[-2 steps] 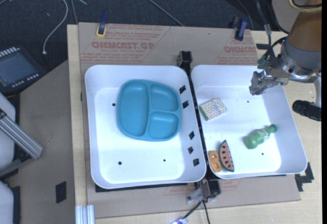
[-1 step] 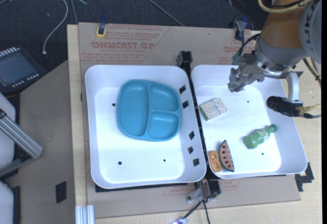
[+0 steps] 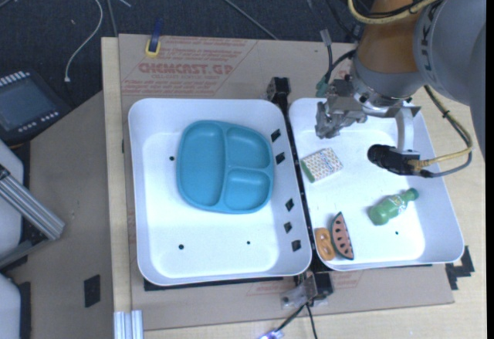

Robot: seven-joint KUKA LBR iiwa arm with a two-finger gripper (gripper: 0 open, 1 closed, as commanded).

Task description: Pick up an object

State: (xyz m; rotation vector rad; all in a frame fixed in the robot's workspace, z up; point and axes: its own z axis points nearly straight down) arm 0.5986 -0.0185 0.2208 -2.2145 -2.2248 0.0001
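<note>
Brown cardboard [image 3: 193, 59] printed "CHEMCAST GP", claw [image 3: 330, 123] above patterned packet [image 3: 322, 164]

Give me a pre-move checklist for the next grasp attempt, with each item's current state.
1. End effector over right bin: ok.
2. Nothing seen held: ok.
3. Finger opening: cannot tell.
4. Nearest target, patterned block, lies just below end effector, apart from other items: ok.
5. Green bottle and watermelon slice lie free on the bin floor: ok.
6. Blue plate in left bin, out of the way: ok.
</note>
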